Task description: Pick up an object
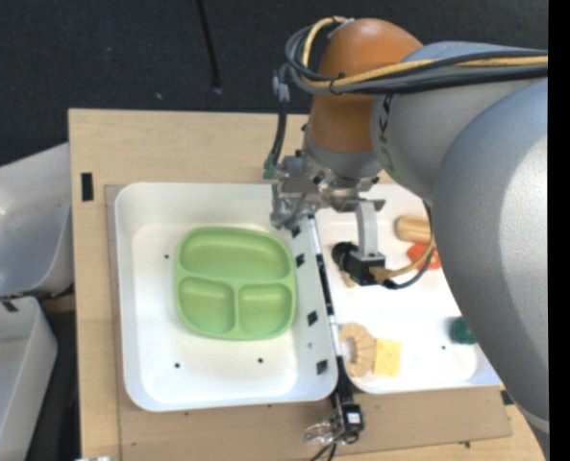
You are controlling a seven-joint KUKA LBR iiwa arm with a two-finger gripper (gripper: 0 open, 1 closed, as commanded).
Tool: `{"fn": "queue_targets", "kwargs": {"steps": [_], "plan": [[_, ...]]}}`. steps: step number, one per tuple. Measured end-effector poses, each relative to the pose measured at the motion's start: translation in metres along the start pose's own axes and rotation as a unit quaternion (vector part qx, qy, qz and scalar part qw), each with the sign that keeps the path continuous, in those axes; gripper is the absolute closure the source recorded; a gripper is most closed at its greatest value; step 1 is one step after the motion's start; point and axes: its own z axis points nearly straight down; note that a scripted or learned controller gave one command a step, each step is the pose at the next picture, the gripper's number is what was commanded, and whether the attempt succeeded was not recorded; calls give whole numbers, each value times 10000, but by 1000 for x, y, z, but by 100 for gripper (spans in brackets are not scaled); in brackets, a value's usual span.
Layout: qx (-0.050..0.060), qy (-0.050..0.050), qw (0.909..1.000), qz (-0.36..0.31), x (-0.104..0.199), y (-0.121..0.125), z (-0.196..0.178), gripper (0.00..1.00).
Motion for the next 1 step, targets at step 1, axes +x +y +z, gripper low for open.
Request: {"fn": "queue_targets", "kwargs": {"steps": [1], "plan": [[4,-3,10000,15,-3,0,0,0]]}}
